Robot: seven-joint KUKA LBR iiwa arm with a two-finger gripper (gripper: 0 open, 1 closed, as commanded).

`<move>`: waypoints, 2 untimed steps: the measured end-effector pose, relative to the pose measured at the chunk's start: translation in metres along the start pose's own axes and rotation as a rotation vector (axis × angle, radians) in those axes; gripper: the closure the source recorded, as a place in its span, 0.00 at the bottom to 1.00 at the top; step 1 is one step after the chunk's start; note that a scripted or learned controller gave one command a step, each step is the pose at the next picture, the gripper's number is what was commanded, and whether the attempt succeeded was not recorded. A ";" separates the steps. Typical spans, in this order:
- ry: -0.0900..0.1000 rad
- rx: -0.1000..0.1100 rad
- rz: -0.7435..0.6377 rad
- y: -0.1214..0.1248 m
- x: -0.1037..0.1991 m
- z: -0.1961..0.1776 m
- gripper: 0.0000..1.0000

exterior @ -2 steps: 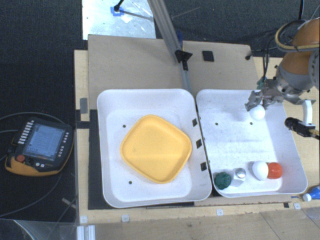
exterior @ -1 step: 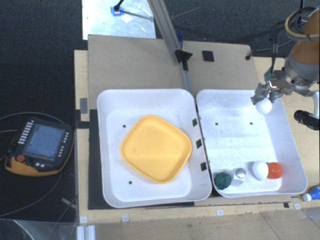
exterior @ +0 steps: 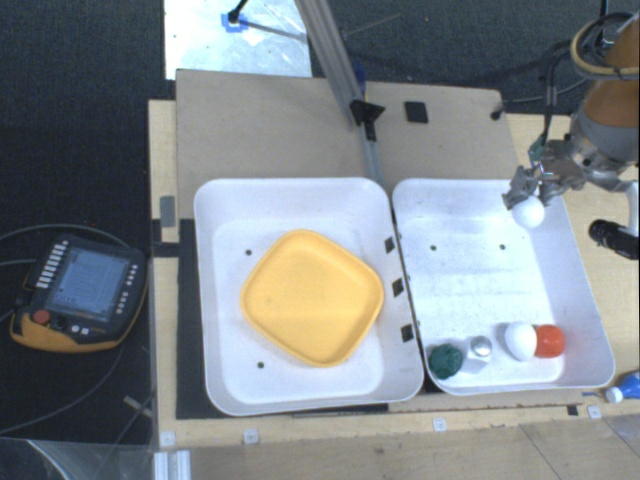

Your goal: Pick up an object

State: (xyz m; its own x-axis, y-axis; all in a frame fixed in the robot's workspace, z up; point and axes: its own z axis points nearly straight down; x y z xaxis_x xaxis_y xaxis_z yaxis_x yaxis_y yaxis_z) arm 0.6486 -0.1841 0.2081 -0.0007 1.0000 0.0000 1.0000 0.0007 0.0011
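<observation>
While the gripper (exterior: 530, 196) hangs over the right bin's (exterior: 575, 268) far right corner, its fingers close on a small white ball (exterior: 529, 212), clear of the bin floor

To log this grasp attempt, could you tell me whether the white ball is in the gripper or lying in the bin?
In the gripper: the white ball sits between its fingers above the right bin.

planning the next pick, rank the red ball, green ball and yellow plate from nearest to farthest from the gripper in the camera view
From the gripper:
1. Red ball, right bin, near right corner.
2. Green ball, right bin, near left corner.
3. Yellow plate, middle of the left bin.
</observation>
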 end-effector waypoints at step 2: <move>0.001 -0.001 -0.004 -0.020 0.095 -0.010 1.00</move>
State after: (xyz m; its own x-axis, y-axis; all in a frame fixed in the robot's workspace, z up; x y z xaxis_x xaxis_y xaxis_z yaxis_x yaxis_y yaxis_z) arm 0.6290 -0.0888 0.2182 -0.0042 1.0000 0.0008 1.0000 0.0042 0.0019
